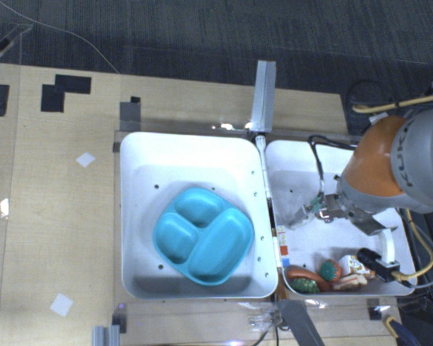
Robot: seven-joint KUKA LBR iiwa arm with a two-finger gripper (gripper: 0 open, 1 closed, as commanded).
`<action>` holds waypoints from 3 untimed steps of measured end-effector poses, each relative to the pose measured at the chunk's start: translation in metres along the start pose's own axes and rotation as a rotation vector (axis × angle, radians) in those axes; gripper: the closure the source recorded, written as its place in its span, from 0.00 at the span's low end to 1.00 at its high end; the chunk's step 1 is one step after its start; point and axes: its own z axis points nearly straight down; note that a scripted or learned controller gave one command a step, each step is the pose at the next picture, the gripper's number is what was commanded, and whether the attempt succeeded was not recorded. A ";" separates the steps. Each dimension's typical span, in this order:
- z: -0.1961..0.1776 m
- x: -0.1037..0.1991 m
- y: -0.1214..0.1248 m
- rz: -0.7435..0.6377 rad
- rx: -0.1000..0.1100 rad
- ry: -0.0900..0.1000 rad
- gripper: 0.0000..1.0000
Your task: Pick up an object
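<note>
My gripper (311,213) hangs low in the right bin (294,171), over its bare white floor near the left wall. Several small objects lie along that bin's front edge. Among them are a red and green item (303,280), a teal ball (330,270) and a white printed packet (351,266). They sit below and to the right of the gripper, apart from it. I see nothing between the gripper and the floor beneath it. The grey arm with its orange band (373,163) comes in from the right above the bin.
The left bin (142,166) holds a large blue divided dish (204,234) at its middle. A metal divider (266,199) runs between the two bins. Wooden bench surface (52,198) stretches off to the left.
</note>
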 end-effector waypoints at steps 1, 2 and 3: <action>0.000 -0.008 0.013 -0.233 0.002 0.001 0.00; -0.048 -0.092 -0.078 0.123 0.010 0.001 0.00; -0.001 -0.042 -0.067 -0.235 0.002 -0.002 0.00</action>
